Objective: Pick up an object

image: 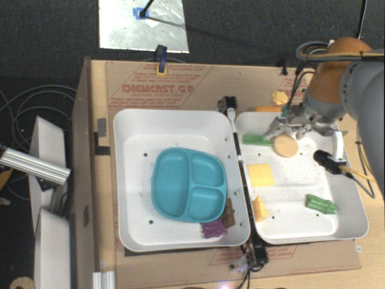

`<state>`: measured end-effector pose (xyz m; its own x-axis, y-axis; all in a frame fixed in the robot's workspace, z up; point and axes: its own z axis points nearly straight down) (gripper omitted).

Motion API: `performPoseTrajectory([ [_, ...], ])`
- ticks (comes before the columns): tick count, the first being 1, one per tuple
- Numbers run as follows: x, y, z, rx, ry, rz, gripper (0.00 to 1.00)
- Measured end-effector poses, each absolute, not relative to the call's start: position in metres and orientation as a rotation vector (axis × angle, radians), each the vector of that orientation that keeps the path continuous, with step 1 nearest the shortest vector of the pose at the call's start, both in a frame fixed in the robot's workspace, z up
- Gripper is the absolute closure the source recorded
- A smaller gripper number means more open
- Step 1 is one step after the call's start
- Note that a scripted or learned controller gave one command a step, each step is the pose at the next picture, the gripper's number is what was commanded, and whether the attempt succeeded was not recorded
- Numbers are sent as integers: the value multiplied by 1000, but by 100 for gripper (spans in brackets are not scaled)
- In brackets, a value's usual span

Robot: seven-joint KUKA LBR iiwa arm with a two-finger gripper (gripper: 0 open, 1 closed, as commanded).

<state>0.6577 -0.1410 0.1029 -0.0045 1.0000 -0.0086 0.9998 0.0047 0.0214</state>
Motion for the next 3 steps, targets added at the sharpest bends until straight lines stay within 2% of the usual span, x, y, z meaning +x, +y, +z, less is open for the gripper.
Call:
performPoseTrajectory([
  [1,651,-122,90,2204,2216,8,0],
  [2,653,-123,104,2200,2212,15,100],
  [3,652,-122,103,2202,2213,14,0],
])
